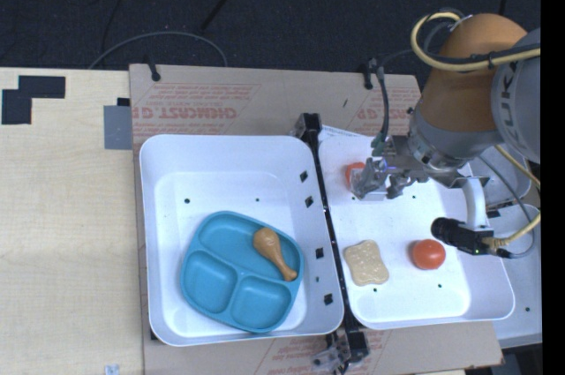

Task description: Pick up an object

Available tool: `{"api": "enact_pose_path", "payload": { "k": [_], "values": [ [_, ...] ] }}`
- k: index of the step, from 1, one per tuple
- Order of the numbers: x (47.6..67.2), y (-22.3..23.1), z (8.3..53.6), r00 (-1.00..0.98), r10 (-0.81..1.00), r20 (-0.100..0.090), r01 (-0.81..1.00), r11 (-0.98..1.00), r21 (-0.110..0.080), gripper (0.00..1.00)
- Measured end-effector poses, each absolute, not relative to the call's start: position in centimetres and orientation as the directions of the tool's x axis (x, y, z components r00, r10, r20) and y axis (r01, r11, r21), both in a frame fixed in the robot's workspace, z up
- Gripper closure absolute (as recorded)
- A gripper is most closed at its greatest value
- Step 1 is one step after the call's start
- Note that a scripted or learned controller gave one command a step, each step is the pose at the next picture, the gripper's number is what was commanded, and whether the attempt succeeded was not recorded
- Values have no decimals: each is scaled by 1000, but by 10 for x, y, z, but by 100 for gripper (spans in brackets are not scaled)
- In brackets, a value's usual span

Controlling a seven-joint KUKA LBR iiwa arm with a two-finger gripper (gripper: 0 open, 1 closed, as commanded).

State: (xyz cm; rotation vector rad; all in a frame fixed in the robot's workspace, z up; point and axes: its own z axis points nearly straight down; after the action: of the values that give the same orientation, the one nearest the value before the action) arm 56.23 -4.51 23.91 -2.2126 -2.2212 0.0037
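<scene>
A: Where is the pincer (371, 181) seen?
B: Low in the right bin (494, 298), against a red object (354, 171). Its opening cannot be told.
A: And nearby?
B: A tomato (428, 254) and a cracker (365, 263) are seen.

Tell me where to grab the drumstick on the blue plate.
Grip the drumstick at its narrow shank, coming straight down from above. It lies flat and diagonal across the blue plate, fat end up-left, so set the claw across the thin lower-right part.
</scene>
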Motion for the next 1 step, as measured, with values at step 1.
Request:
{"api": "enact_pose_path", "payload": {
  "k": [1],
  "values": [
    [558,6,242,-4,1000,1,1000,4,-5,100]
  ]
}}
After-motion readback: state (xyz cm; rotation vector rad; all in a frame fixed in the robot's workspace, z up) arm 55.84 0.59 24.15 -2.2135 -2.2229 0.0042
